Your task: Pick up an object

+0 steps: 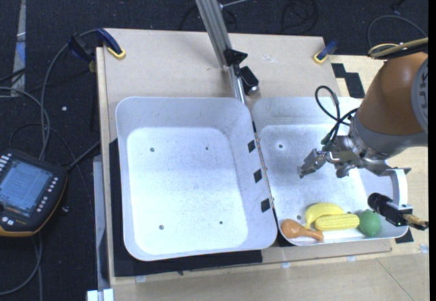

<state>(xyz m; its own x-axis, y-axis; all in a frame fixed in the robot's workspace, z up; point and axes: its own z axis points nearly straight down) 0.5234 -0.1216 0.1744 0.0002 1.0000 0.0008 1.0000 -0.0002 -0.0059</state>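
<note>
Right bin (pixel 286 131) floor lies under the end effector (pixel 308 165), fingers parted, holding nothing; yellow corn (pixel 336 222) sits nearer the front wall.

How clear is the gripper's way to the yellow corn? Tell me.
Probably clear. The gripper hangs over the right bin, above bare floor, and the yellow corn lies uncovered near the front wall, though a banana and green ball crowd it.
</note>
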